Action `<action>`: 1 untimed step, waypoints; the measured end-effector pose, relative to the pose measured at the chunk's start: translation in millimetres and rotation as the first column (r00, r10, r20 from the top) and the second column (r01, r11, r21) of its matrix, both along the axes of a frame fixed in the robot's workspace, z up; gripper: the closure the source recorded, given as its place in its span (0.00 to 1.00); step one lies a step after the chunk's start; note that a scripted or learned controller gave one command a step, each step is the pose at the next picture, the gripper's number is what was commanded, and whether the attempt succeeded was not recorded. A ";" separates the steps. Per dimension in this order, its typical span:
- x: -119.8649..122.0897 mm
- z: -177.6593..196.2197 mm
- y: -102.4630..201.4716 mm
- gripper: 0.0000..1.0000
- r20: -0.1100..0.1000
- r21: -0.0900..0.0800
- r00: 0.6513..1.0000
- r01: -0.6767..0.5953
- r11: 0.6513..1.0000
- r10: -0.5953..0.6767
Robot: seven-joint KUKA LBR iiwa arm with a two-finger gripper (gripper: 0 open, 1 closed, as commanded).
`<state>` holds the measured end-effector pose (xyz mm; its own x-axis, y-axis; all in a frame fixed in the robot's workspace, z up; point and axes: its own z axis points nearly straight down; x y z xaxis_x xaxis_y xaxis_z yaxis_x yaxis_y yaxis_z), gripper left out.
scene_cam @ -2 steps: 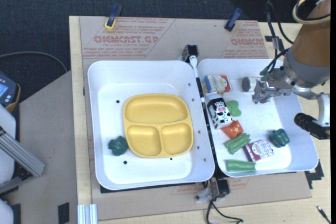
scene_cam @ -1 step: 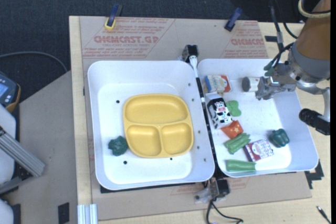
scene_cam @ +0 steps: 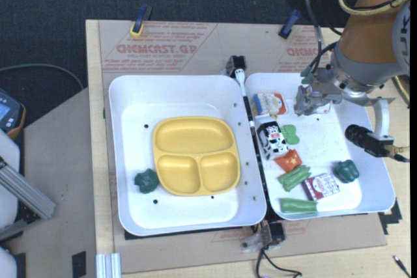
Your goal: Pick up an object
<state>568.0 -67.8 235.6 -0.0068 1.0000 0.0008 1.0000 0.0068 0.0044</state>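
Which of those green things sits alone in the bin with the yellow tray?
The dark green lumpy piece in the left bin, touching the yellow tray's lower-left corner. All the other green pieces lie in the right bin.

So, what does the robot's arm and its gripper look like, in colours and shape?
The arm is thick and rounded, with a glossy orange band above a grey wrist section. The gripper is a small grey metal assembly with dark parts. Thin dark cables run along the wrist down to it. No markings can be read at this size.
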 end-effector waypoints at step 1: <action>10.3 -1.2 50.9 1.00 -0.001 -0.001 1.000 0.001 1.000 -0.001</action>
